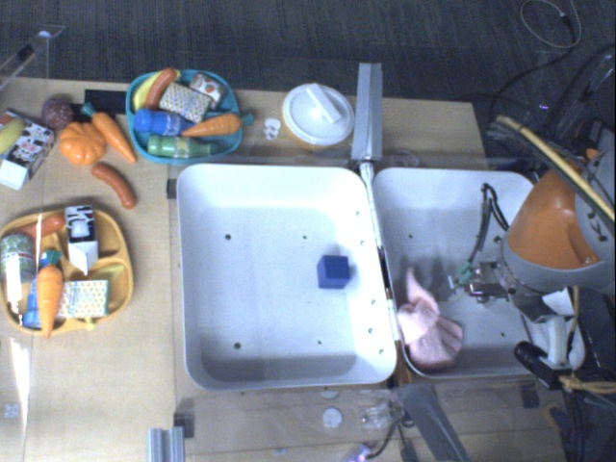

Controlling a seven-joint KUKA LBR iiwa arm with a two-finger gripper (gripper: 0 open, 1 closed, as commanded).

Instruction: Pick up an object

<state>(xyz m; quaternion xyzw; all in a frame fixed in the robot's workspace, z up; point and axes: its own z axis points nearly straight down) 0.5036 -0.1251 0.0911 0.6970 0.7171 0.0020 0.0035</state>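
1. My two-finger gripper point(460, 284) sits low in the right shallow white bin point(433, 195), reaching in under my grey arm with the orange band point(547, 224). The view of its tip is small and dark, so I cannot tell how it is set or whether it has anything.
2. The nearest candidate is the crumpled pink cloth point(426, 320), lying in the right bin's near-left corner, against the wall it shares with the left bin. My gripper is just beside its upper right edge; I cannot say they touch.
3. I judge the cloth light, soft and floppy: it will bunch and drape rather than slip. The best hold is probably a raised fold near the top of the heap, pinched from above.
4. The small blue cube point(334, 270) rests alone in the left shallow white bin point(260, 200), right of centre. It looks stiff and light; flat opposite faces would suit my pads.
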